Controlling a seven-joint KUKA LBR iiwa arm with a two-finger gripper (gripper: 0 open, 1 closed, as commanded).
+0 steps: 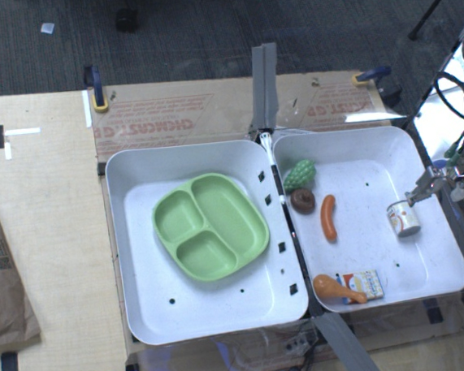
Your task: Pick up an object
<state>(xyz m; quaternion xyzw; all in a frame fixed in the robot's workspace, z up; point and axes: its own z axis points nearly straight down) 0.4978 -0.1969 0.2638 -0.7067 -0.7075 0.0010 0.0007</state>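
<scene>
The pincer (419, 195) is reaching in over the right bin (351, 149) from its right edge, sitting just above a small white can (403, 219) near that side; I cannot tell how it is set. The can is lying apart on the bin floor. An orange sausage (328, 217) is lying in the middle, a brown ball (302, 201) and a green knobbly thing (300, 173) are touching by the divider, and an orange gourd (333, 288) is resting against a small box (365, 283) at the front. A green divided plate (211, 227) is sitting in the left bin (138, 230).
</scene>
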